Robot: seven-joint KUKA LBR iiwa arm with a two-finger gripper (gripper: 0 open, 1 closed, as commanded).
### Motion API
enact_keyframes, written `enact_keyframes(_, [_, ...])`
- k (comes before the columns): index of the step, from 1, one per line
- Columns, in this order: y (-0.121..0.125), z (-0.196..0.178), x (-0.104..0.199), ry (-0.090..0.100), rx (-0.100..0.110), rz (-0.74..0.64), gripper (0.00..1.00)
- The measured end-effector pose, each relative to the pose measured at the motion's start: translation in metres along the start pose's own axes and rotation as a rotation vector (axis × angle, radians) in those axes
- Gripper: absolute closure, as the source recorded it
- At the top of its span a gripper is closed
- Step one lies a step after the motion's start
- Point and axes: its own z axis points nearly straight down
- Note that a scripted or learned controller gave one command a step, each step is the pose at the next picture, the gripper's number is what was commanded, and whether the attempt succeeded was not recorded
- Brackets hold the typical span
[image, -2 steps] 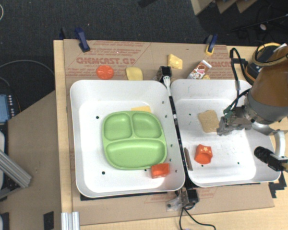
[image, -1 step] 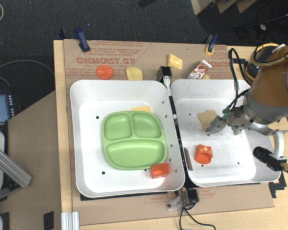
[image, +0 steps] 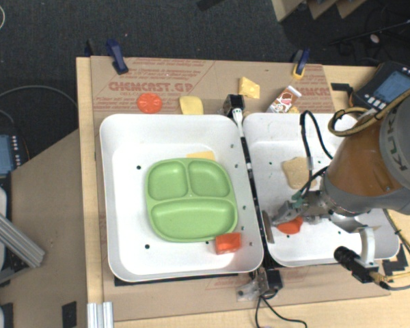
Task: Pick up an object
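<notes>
A small red-orange object is being seen in the right bin, near that bin's front left corner, touching or just under the tool. The tool is being held low over the right bin's floor, at the object's upper edge; whether it is open or closed on the object cannot be told. A tan piece is lying in the right bin behind the tool. A green divided plate and an orange block are lying in the left bin.

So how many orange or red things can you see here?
3: an orange disc on the bench behind the left bin, an orange block below the green plate, a red piece by the gripper. The arm may hide others.
</notes>
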Motion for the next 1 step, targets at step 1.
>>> enact_keyframes(1, [0.0377,0.0021,-0.0746,-0.01,-0.016,0.005,0.0])
